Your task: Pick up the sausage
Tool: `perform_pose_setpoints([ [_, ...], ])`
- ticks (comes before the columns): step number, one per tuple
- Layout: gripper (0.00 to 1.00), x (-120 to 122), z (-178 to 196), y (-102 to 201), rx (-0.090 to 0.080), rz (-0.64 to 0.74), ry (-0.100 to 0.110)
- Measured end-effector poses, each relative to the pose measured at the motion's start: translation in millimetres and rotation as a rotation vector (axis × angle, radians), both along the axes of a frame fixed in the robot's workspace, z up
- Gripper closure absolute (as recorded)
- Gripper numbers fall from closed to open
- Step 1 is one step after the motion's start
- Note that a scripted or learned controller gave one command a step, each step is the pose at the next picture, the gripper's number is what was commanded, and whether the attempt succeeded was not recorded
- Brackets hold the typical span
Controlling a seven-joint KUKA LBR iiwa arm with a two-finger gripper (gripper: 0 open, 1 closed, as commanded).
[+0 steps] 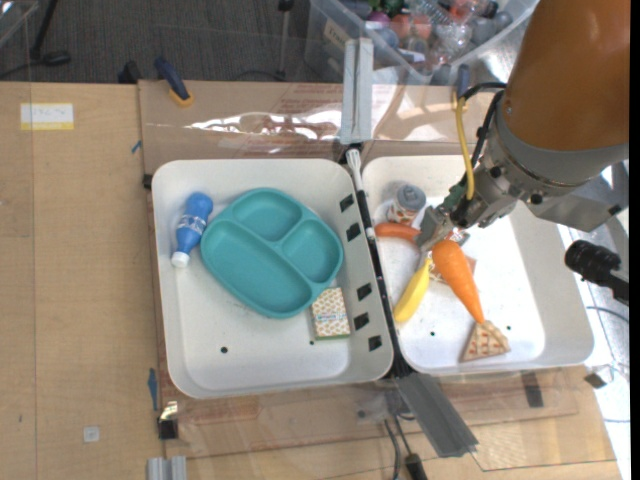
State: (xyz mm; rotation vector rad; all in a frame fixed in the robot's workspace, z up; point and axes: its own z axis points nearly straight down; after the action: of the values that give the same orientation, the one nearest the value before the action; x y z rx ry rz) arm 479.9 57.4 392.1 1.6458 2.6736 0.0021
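Overhead view of the two-bin bench. The grey arm (pixel 570 88) reached in from the right, its gripper (pixel 437 230) hanging low over the right bin (pixel 560 318), beside that bin's left wall. Whether the jaws stood open or closed could not be told; nothing was seen held between them. The left bin (pixel 250 368), well apart from the jaws across the central divider, held a teal divided plate (pixel 272 250), a blue-and-white bottle (pixel 189 226) and a small patterned sponge block (pixel 331 315). Just below the jaws lay the carrot (pixel 459 274), its thick end almost touching them; beside it lay the banana (pixel 412 290), and further off the waffle wedge (pixel 484 342). The sausage (pixel 396 232), a slim orange-red piece, lay just beside the jaws on the divider side, with a small round tin (pixel 408 200) above it. Risks, as judged: the jaws sat nearer the carrot than the sausage, so a closure could take the wrong item; the sausage's round, slender form against the bin wall could let it roll or slip free
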Motion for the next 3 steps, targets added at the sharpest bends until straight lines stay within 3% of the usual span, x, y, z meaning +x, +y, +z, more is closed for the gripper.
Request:
perform_pose_setpoints([
  [1,1.0,-1,-92,115,0.0,0.105,0.003],
  [2,1.0,-1,41,124,0.0,0.413,-0.003],
  [3,1.0,-1,-61,146,-0.001,0.401,0.002],
])
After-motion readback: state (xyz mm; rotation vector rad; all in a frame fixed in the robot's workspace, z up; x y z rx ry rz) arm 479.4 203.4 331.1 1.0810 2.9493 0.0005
